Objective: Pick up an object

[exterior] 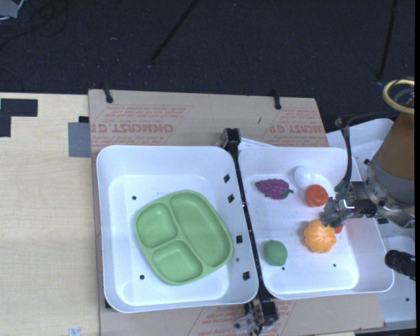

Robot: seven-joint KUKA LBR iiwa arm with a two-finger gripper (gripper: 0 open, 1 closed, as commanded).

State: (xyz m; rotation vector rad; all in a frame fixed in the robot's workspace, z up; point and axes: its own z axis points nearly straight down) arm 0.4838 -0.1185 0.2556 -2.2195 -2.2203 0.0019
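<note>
1. two bins share your worktop; the right bin [367,275] keeps all the loose fruit within the arm's reach, and the left holds a green divided plate [183,237].
2. your end effector [336,218] hangs just above the orange [320,236], likely lining up a grasp; you cannot tell its opening or whether it holds anything.
3. the orange is round, bright, faintly ribbed, near the bin's right side.

Arm [399,166] was cut off by the right edge, most of it out of frame. Gripper [334,219] hid part of a small red obj [338,227] beside the orange fruit [320,236]; finger state unclear.
</note>
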